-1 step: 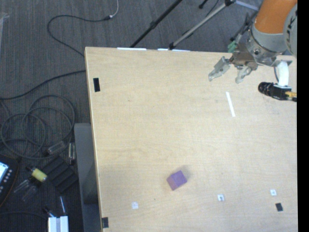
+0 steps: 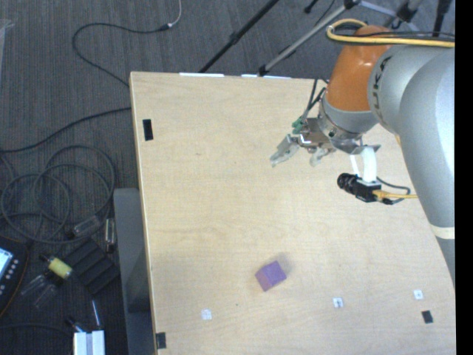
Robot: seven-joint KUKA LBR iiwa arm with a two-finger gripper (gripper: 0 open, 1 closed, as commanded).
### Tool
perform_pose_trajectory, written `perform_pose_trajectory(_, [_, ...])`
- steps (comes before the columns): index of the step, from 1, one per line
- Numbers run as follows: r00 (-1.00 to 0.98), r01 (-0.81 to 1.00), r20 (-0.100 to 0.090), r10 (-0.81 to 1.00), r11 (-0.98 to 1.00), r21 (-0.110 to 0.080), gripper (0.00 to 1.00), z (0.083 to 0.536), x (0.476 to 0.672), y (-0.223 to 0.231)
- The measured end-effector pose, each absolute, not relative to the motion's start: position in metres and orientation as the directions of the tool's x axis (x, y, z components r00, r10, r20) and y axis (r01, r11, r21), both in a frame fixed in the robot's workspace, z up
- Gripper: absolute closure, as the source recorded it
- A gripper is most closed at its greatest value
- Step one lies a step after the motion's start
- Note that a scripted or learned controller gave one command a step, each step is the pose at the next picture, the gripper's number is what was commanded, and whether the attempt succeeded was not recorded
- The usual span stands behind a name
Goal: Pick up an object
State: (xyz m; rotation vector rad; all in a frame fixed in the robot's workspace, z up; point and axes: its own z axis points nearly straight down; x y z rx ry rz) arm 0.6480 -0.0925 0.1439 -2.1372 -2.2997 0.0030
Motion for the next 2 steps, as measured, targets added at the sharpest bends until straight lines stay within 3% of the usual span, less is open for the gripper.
perform_pose_trajectory(1, [-0.116,0.993,-0.002,0.993,0.116,0.0,0.0,0.215,0.669,-0.162])
perform_pose_trajectory(2, [-0.127,0.992,0.0,0.992,0.127,-0.004,0.0,0.083,0.654,-0.119])
